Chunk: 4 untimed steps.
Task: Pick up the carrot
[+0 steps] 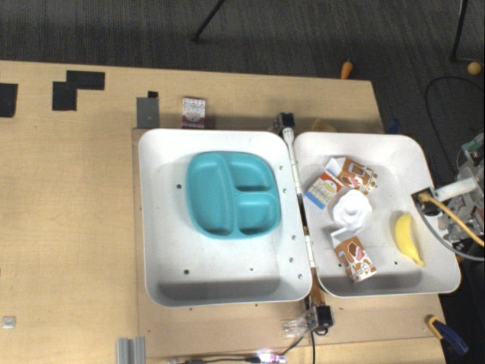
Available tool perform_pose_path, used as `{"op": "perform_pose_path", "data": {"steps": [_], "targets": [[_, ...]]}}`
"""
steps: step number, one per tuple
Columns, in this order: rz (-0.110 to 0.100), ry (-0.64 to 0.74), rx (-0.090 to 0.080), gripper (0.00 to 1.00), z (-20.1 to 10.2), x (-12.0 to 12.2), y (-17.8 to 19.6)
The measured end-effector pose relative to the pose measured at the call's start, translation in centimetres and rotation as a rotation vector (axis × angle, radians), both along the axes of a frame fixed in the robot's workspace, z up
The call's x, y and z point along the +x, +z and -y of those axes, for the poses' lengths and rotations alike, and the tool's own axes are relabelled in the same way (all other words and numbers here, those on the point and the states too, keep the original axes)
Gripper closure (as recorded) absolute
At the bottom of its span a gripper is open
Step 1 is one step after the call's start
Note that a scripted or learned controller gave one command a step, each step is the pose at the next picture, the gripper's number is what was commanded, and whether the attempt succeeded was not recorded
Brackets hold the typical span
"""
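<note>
Carrot's place uncertain: possibly the small orange object (346, 69) at the bench's far edge, upper centre-right. Pincer state: cannot tell. Risk: a grab in the right bin (402, 146) takes the banana (408, 238) or a carton (355, 258) instead.

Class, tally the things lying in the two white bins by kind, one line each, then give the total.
Divided teal plate: 1
Small printed cartons: 3
White cup-like item: 1
Banana: 1
Total: 6
</note>
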State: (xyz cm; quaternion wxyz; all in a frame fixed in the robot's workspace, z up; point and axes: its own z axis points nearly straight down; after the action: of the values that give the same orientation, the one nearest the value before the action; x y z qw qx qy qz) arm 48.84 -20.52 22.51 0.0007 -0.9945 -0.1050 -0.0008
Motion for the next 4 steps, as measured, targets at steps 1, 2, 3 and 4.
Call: {"op": "perform_pose_path", "data": {"steps": [1, 2, 3, 4], "targets": [[-0.004, -0.002, 0.002, 1.0, -0.1, -0.1, -1.3], [0.0, 0.002, 0.0, 1.0, 0.0, 0.0, 0.2], [0.0, 0.003, 0.0, 1.0, 0.0, 0.0, 0.7], [-0.004, 0.011, 0.006, 1.0, -8.8, 0.3, -3.3]]}}
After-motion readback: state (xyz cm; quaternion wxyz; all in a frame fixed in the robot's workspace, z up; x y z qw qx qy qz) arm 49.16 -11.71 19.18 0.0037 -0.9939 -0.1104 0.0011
